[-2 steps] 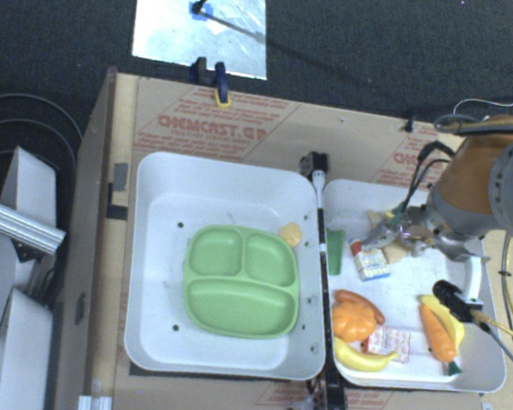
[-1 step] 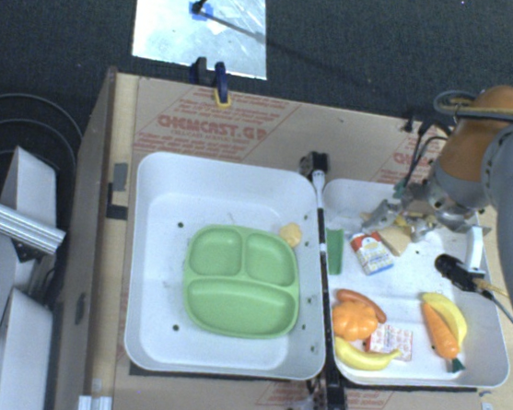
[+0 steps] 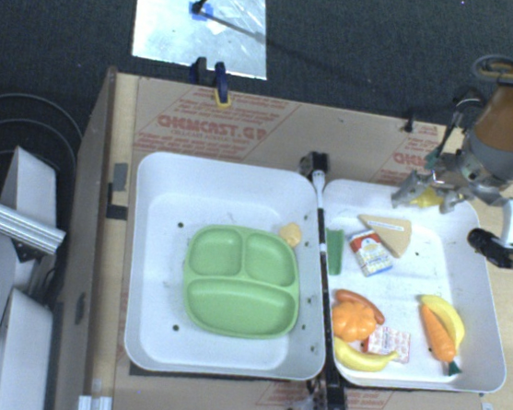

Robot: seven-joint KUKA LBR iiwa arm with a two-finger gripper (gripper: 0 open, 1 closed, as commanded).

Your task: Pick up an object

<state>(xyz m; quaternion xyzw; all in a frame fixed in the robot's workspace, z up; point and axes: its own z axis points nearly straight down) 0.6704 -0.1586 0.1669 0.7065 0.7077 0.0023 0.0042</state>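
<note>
Looking at your gripper (image 3: 422, 194), you've got it over the far rim of the right bin (image 3: 495, 303), and something yellow sits right at the fingers, though you can't tell if they're clamped on it or just beside it. Nearest on the bin floor is a tan wedge (image 3: 388, 231) touching a small red carton (image 3: 370, 253). Further off lie a carrot (image 3: 436, 334) and bananas. Well away, the left bin (image 3: 152, 261) holds a green divided plate (image 3: 242, 279).

Dark carpet (image 3: 57, 17) surrounds the cardboard-covered worktop (image 3: 239, 123); a shiny foil sheet (image 3: 203, 17) lies behind it, black cables (image 3: 7, 122) at left.
</note>
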